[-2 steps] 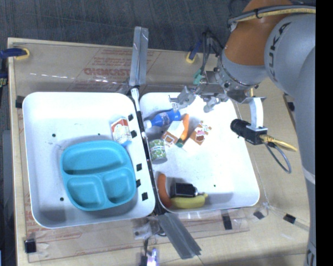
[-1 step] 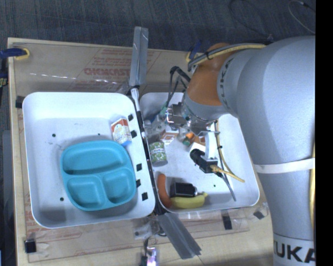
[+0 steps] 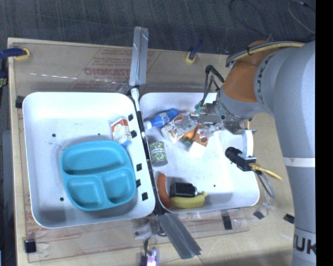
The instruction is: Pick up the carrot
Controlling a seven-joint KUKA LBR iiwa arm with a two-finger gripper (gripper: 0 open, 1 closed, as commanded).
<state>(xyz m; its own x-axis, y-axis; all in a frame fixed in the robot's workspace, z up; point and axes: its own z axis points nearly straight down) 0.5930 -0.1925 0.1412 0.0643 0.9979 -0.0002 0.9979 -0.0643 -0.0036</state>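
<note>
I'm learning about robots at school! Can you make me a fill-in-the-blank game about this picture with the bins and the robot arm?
1. The blue divided plate lies in the ______ bin.
2. The yellow banana lies in the right bin, along its ______ wall.
3. The gripper is over the ______ bin, above a pile of packets.
4. The band above the arm's wrist is coloured ______.

Missing words: left; front; right; orange

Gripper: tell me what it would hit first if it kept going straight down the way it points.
Probably the carrot: the gripper hangs over the right bin's cluttered far end, the orange piece just beneath it. Depth is unclear, so a neighbouring packet could come first.
</note>
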